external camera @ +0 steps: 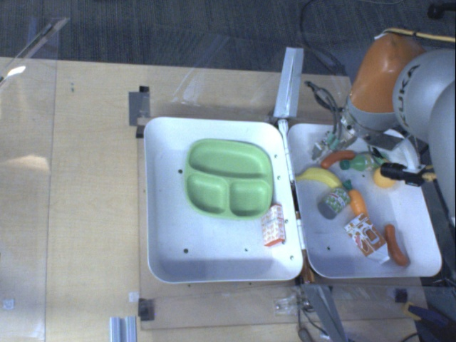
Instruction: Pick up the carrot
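A grey arm with an orange band reaches in from the right over the far edge of the right bin [427,266], its gripper [329,142] low among wires near the bin's far left corner; whether it is released or clenched cannot be told. The carrot [357,203], small and orange, lies free near the middle of that bin, just beside a grey can [333,203] on its left and near a carton [365,235] toward the front. One banana [320,177] rests against the bin's left wall. Two sausages lie well apart: one [336,158] at the far side by the gripper, the other [396,245] near the front right corner. A green bottle [356,164] and a yellow fruit [385,179] crowd the far side under the arm. The front left corner offers bare floor. In the left bin [164,255], one green divided tray [229,178] fills the centre, a second carton [273,226] touching its front right corner; bare margins run along the left and front walls.
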Robot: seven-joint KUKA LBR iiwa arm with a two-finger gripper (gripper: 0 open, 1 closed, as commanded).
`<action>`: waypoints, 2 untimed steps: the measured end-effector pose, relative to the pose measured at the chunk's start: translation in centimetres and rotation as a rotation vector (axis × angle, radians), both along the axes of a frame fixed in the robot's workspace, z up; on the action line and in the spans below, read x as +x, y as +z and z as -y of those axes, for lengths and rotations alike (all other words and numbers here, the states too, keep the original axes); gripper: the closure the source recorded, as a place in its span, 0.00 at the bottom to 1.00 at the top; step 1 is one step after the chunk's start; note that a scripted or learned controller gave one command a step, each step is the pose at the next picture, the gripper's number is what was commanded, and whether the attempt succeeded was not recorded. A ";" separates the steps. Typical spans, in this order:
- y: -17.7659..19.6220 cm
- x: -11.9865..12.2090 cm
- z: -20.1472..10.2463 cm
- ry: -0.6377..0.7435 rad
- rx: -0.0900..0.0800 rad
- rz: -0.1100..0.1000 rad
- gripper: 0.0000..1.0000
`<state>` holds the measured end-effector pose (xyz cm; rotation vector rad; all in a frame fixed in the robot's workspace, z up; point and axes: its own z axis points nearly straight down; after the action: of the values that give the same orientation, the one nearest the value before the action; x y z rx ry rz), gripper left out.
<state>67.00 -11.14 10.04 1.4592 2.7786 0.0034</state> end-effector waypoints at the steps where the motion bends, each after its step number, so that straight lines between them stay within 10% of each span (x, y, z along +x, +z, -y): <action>1: 0.1 0.2 5.9 0.204 -0.003 0.007 1.00; 2: 6.8 -1.0 4.4 0.528 -0.004 0.006 1.00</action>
<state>65.99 -15.50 16.79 0.6823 3.0566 0.0031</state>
